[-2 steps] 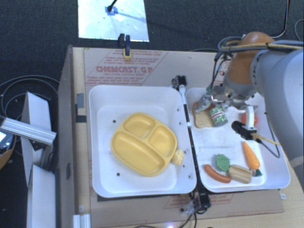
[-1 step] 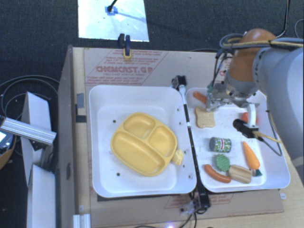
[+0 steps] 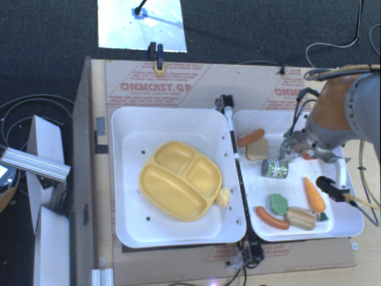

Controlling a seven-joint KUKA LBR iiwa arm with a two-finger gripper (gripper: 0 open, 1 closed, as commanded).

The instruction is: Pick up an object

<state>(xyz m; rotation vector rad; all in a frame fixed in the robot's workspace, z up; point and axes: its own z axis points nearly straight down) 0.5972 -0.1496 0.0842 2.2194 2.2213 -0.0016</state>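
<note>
My gripper [image 3: 287, 149] reaches into the right bin [image 3: 351, 222] from the right and hangs low near its middle. Just below and left of it lies a green can [image 3: 274, 169] on its side, close to the gripper tip; contact cannot be made out. A tan bread slice [image 3: 257, 151] and a red sausage [image 3: 250, 137] lie to the gripper's left. Nearer the front sit an orange carrot [image 3: 314, 194], a green bumpy piece [image 3: 278, 203], a second sausage [image 3: 271, 217] and a tan roll [image 3: 300, 218].
The left bin [image 3: 128, 159] holds a yellow divided plate [image 3: 180, 179] with a small yellow piece [image 3: 222, 197] at its right edge. A ridge [image 3: 235, 154] separates the two bins. The grey and orange arm [image 3: 342, 109] spans the right bin's back right corner.
</note>
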